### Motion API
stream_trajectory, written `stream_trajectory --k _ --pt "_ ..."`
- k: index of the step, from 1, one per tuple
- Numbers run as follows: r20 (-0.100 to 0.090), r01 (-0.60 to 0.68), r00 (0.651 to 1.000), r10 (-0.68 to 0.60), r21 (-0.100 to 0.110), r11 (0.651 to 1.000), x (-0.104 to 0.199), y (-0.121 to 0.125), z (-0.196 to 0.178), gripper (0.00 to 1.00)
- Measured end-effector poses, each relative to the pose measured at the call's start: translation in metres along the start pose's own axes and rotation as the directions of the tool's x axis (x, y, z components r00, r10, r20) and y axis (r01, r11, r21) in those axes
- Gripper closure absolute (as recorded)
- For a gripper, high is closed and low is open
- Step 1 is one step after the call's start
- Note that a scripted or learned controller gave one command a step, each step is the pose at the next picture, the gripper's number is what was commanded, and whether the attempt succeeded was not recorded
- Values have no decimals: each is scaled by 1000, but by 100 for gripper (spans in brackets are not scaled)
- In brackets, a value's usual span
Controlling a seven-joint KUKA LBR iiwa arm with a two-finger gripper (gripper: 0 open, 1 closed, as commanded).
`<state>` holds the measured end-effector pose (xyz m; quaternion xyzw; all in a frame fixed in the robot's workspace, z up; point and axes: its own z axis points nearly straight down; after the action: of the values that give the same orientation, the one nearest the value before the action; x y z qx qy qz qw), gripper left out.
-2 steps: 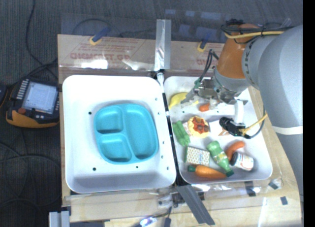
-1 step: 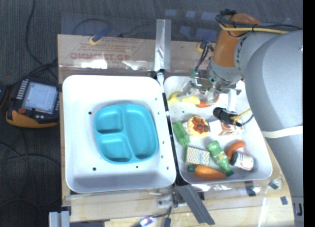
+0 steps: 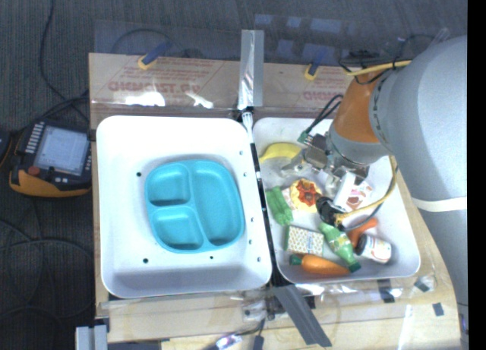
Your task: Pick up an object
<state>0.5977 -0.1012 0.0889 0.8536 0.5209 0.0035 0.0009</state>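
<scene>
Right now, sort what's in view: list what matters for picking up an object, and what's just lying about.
Part of the job:
end effector, low over the right bin
banana
carrot
green bottle
small patterned box

Just lying about:
blue divided tray in the left bin
handheld pendant on the floor

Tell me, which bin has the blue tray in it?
The left bin holds the blue tray. The right bin holds toy food instead.
</scene>
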Motion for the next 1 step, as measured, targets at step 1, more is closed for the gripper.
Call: stream_trajectory --k 1 --pt "-4 1 1000 -1 0 1000 2 0 -10 100"
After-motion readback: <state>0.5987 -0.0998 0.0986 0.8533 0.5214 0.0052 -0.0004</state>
